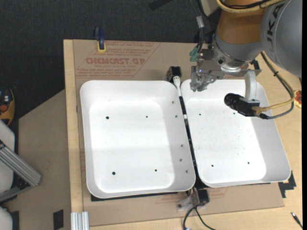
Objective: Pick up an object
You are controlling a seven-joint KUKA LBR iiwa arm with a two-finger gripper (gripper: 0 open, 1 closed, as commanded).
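Orange-banded wrist section of my arm sits highest, closest to the lens. Below it, my gripper hangs over the far-left corner of the right bin, just beside the far rim and near the seam where the two bins meet. Released or clenched: cannot tell, that end is a blur of metal against white. No sign I'm carrying anything.

Next out, a black module on a white bracket rides my wrist, over the right bin's far half. A cable runs from it toward the right edge.

Pick target: cannot locate it. On both bin floors I make out white plastic and small dark dots, nothing I'd call an object. The left bin is well apart from me.

Beyond that, a black clip sits at the far end of the seam. Both bins sit on a brown board, which has a blue clamp at its far-left corner.

Risks, my judgement:
- Closing on air. With no confirmed target under me, a descent here likely ends as a null grasp.
- Rim strike. I'm tight to the corner, so a straight drop could land on the far wall or seam and tip or shove the bin.
- The module hangs low and could touch the floor before I do.
- The cable could snag the right rim on a sweep left.
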